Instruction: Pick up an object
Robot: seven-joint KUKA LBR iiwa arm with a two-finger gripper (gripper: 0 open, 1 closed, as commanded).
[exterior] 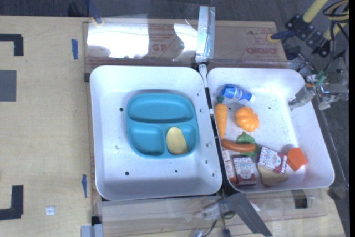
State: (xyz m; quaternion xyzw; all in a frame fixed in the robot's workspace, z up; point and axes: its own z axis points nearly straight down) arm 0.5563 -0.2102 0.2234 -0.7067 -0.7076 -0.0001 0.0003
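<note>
- Teal divided plastic tray holds a pale yellow oval piece.
- Long orange carrot.
- Small blue-and-white bottle, label perhaps printed.
- Round orange pumpkin-like toy.

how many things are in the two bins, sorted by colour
Yellow: 1, the potato-like piece in the blue tray
Blue: 2, the tray and the bottle
Orange: 3, the carrot, the pumpkin, the block
Red: 3, the sausage and two cartons
Green: 1, the leafy piece
Tan: 1, the bread-like piece
Total: 11
</note>
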